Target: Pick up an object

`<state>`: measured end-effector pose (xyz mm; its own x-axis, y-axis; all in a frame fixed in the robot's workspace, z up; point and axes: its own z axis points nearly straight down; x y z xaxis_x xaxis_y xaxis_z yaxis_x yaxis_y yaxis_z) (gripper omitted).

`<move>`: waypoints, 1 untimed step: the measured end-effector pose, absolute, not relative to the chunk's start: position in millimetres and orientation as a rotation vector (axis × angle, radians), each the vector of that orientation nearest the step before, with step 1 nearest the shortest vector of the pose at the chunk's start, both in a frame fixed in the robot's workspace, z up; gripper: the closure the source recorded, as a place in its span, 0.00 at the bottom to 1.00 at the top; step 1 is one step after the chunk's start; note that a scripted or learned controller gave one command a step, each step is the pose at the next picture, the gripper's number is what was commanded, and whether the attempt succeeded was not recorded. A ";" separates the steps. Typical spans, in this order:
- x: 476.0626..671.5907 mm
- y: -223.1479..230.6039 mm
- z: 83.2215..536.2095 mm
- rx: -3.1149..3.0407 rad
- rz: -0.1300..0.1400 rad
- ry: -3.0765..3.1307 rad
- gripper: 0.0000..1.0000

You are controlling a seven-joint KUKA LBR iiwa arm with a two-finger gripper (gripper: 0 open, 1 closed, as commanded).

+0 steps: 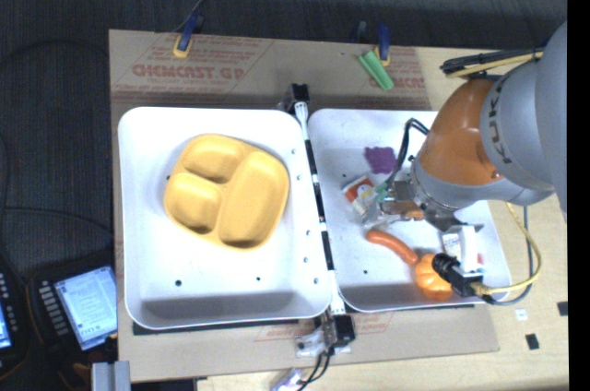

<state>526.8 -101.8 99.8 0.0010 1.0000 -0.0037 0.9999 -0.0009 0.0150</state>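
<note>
- A large yellow moulded plastic piece with three rounded lobes [226, 189] is seen lying in the middle of the left shallow white bin [138, 195], glossy and smooth, apart from the bin's walls.
- The right shallow white bin [343, 269] is seen to hold several small things: a purple crumpled piece [379, 159] towards its far edge, a small red-and-white packet [360, 192] near its middle, an orange curved carrot-shaped toy [393, 246] towards its near edge, and a rounded orange lump [431, 280] at the near right corner.
- The tool [387, 203] is placed low over the middle of the right bin, just beside the red-and-white packet and above the carrot-shaped toy; whether it is apart or together cannot be told, and nothing is seen between its tips.
- The grey arm with the orange band [470, 145] is seen reaching in over the right bin's right edge.
- A green marker-like stick [376, 70] lies on the brown board surface [230, 66] beyond the right bin's far edge.
</note>
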 end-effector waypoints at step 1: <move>527.2 -101.7 109.4 2.213 0.013 2.211 1.00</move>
